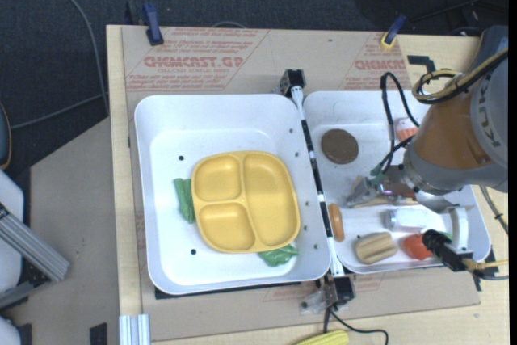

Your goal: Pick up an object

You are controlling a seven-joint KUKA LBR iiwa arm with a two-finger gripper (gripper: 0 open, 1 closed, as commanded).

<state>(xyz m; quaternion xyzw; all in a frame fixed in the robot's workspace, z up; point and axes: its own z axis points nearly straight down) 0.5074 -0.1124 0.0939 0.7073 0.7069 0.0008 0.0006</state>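
Camera view, slanted look down on the tabletop point(121, 174) w/ two white bins side by side. Left bin point(161, 133) carries a yellow divided plate point(245, 199), a green leafy piece point(185, 199) tucked at its left edge and a second green bit point(279, 256) poking out below it. None of that is near the arm.

Right bin point(355, 105) is where the arm works, coming in from the right w/ its orange band point(448, 137) over the bin's right half. The gripper point(365, 191) points left, low in the bin's middle. Its metal fingers look splayed apart w/ nothing visible between them, so I read it as spread and empty; the tips are small and dim, so not certain.

Candidates around it:
- brown round disc point(340, 146): up and a bit left of the tips, near, apart.
- tan bread roll point(375, 247): below the tips, toward the bin's front wall; long axis runs roughly left-right.
- orange sausage-like piece point(335, 222): below-left, right at the divider wall, long axis roughly front-back.
- red item point(416, 247): just right of the roll, partly under arm hardware.
- clear/white object point(408, 217): right of the tips, under the wrist; can't tell what it is.

Judgement: no pick made yet. The disc and the roll are the closest targets; the disc is flat, prob. hard to pinch. The roll is bulkier, so closing across its short side looks the better bet.
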